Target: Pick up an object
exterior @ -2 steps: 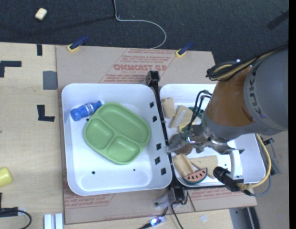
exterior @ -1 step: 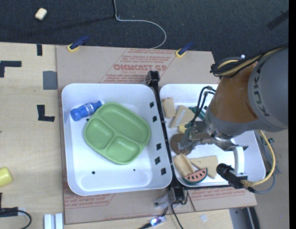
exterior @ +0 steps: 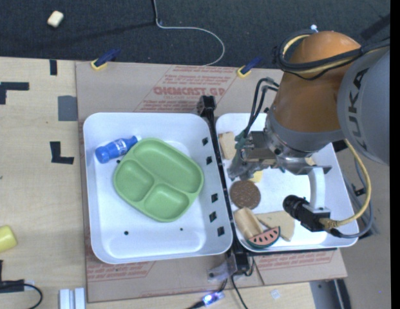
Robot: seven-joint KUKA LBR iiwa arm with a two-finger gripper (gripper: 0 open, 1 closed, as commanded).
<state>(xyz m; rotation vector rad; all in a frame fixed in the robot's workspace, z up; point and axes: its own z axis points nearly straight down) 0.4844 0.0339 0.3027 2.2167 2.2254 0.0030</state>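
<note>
Reach step: the gripper (exterior: 243,166) is lowered into the right bin (exterior: 338,192), just above the brown disc (exterior: 245,194); its opening cannot be told. A centred descent is judged next.

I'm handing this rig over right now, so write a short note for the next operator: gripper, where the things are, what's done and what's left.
Gripper: low over the right bin, near its left wall; fingers hidden by the arm, grip unknown.
Right bin: brown round disc, tan blocks, watermelon slice toy along the left and front.
Left bin: green divided plate, blue bottle.
Done: nothing seen lifted.
Left: grasp one object and raise it.
</note>
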